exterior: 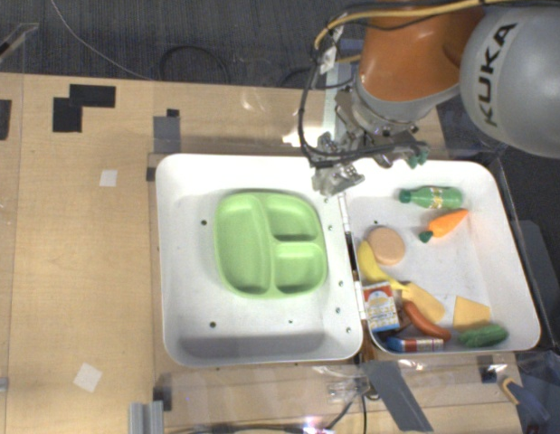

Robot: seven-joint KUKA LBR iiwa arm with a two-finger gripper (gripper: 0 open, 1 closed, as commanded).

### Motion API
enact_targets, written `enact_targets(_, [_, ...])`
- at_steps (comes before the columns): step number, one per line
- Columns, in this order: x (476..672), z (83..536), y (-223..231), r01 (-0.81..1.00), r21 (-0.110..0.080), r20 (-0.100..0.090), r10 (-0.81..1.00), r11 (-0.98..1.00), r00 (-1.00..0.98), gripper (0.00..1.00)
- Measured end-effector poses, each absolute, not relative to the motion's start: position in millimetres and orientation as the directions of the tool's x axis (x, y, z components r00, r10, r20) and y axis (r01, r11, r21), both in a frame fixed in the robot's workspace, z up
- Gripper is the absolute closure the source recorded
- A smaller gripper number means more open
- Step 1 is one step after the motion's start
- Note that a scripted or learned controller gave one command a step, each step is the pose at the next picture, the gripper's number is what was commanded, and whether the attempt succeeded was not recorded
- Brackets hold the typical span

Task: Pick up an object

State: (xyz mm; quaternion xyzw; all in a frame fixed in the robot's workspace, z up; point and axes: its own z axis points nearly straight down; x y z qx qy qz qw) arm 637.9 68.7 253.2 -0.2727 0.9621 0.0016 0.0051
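My gripper (337, 177) hangs below the orange wrist band, over the far end of the wall between the two bins. Nothing shows in it. The right bin (506, 242) holds a green bottle (431, 196), a carrot (445, 223), a round tan piece (385, 243), a banana (368, 262), a small carton (381, 307), a yellow wedge (469, 311), a red sausage (426, 325) and a green pickle (483, 335). The bottle and the carrot lie closest to the gripper, to its right.
A green divided plate (269, 242) lies in the middle of the left bin (185, 269). Cables loop from the arm above the bins' far rim. The wooden bench stretches to the left.
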Motion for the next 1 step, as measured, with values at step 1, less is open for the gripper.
enact_targets(1, [670.7,288.4,-5.9,-0.438,-0.007,-0.014,-0.438,0.899,-0.899,1.0])
